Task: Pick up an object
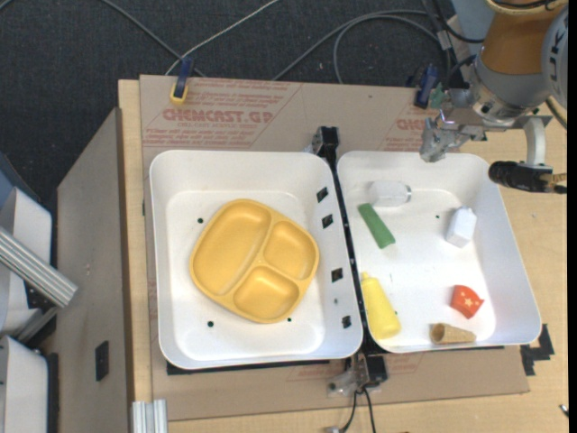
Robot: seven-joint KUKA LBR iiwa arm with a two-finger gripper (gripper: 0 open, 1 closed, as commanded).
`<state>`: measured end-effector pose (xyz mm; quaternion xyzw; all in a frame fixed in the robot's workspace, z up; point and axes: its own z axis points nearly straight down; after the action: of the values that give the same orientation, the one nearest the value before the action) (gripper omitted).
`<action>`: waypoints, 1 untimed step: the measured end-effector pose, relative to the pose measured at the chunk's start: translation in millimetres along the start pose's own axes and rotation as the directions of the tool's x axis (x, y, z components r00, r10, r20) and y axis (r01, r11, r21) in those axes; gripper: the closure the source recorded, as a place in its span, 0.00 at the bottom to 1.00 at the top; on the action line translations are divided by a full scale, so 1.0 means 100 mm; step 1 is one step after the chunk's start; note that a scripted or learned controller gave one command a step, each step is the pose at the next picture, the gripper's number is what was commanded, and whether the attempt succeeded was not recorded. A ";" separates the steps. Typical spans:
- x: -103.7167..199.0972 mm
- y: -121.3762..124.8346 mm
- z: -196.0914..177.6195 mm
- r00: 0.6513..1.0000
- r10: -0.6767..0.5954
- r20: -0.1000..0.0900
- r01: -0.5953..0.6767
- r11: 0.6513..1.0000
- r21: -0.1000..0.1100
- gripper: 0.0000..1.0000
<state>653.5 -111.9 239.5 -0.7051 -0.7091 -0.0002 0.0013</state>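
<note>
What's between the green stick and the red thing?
Just bare white bin floor between the green stick and the red thing, seen from the overhead camera.

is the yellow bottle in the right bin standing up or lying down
Lying down: the yellow bottle rests lengthwise on the floor of the right bin, beside its left wall.

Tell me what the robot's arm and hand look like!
The arm is a fat round tube with a wide orange band, grey metal above and below it. Under that sits a silvery ring. The hand at the end is small, grey metal and boxy. Thin dark cables run beside the arm, and a black stubby part sticks out next to it.
</note>
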 end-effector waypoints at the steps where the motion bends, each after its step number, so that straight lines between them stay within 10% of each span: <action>1: 0.54 0.00 0.12 1.000 0.001 0.000 -0.001 1.000 0.001 1.00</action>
<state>653.3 -57.7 227.7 -0.7054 -0.7089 0.0002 0.0015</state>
